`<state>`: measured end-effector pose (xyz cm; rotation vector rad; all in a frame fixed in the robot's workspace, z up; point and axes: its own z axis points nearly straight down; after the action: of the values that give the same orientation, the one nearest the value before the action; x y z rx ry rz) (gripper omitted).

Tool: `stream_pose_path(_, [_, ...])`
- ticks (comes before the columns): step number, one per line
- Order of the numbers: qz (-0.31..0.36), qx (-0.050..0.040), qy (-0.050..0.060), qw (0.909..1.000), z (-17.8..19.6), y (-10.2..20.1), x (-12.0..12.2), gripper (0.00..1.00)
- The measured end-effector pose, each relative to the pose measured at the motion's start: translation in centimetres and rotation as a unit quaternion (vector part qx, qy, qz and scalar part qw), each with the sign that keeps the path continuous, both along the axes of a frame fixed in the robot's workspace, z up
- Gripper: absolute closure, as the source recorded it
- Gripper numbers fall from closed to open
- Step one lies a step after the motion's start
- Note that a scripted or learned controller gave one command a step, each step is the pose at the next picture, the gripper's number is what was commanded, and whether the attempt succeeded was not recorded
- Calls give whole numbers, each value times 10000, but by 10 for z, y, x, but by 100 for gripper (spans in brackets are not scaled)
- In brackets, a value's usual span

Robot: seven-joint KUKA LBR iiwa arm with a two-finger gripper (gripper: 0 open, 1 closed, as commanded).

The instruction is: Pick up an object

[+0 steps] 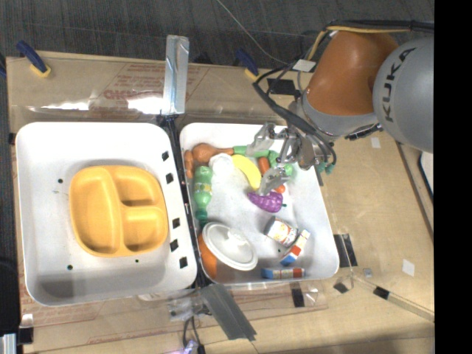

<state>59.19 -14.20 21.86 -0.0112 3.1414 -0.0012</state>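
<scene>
Directly under the claw (279, 161), in the upper part of the right-hand shallow white plastic bin (324, 220), lies a crowd of small toy foods, and the coming move turns on how these sit against the metal fingers. The claw hangs low over the bin with its fingers pointing down; from this slant I cannot tell whether they are spread or pressed together, and nothing can be seen pinched between them. Just beside the claw, toward the bin's middle, lies a yellow plastic banana (248, 172), its long axis running slantwise from upper left to lower right. This looks the likeliest thing to be picked, and a grip across its narrow width would suit better than one along its length. Just below the claw sits a small purple eggplant-shaped toy (266, 200), seemingly touching the fingertips or nearly so. A green toy piece (286, 169) shows right at the claw, partly hidden by it.

Farther from the claw, toward the bin's near edge, lie a small white can with a red and orange label (280, 231), its print too small to read, and a round white lid or bowl (229, 245) over something orange. A brown pear-like toy (202, 154) rests at the bin's upper left.

Well apart, in the left white bin (29, 198), lies a yellow divided plastic tray (118, 209).

The grey arm casing (409, 87) bears the letters KUKA.
</scene>
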Motion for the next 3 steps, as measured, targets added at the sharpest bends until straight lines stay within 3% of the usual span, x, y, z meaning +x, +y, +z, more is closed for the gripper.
stream_pose_path(1, [144,3,4,9999,-128,-13,6,0])
stream_pose_path(2, [-233,-1,-21,9997,-125,-26,33,0])
stream_pose_path(3, [-197,-4,-43,9998,-113,-24,35,100])
